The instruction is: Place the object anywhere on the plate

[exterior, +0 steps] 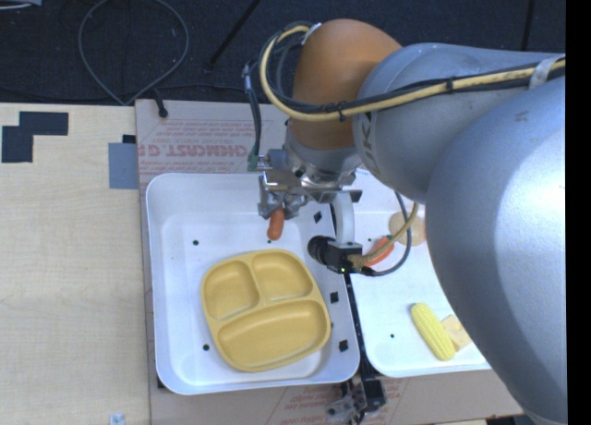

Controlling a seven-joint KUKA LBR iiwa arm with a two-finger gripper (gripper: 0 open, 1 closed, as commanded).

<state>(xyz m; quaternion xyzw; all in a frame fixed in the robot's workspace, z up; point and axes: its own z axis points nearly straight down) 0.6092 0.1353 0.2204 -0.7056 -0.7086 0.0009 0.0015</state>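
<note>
A yellow divided plate [266, 309] lies in the left white bin [175, 257], toward its front. My gripper [276, 217] hangs over the back of that bin, just beyond the plate's far rim. A small orange-brown sausage-like object [275, 225] sits upright between its fingers, above the bin floor. The grey arm with its orange band covers much of the right side.
In the right bin [406, 358] lie a yellow corn cob [431, 330] with a pale yellow piece [456, 331] beside it, an orange piece [380, 249] and a tan item [406, 225] partly hidden by the arm. The bins' divider runs just right of the plate.
</note>
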